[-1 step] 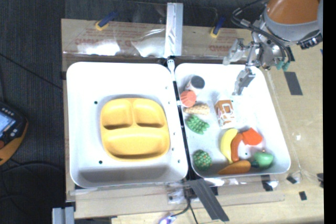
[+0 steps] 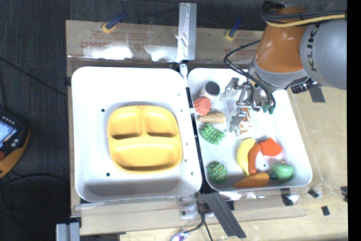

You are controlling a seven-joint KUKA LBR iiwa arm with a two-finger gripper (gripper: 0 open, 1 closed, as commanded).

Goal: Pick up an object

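Observation:
My gripper (image 2: 240, 111) hangs over the upper middle of the right bin (image 2: 299, 138), beneath the orange wrist band. Just left of it lie a beige piece (image 2: 212, 118) and a red shell-like toy (image 2: 202, 104). A small orange-and-white item (image 2: 243, 128) sits right below the gripper. Further toward the front are a yellow banana (image 2: 244, 154), an orange-red toy (image 2: 270, 147), a carrot (image 2: 252, 179) and a green pepper (image 2: 284, 170). Two bumpy green toys (image 2: 212, 133) (image 2: 216, 170) lie along the bin's left side. Nothing is visibly held.
A small dark round object (image 2: 211, 88) rests at the right bin's back left. The left bin (image 2: 90, 121) holds a yellow divided tray (image 2: 145, 137). A metal divider post (image 2: 186, 31) stands behind the wall between the bins. Cables trail from the wrist.

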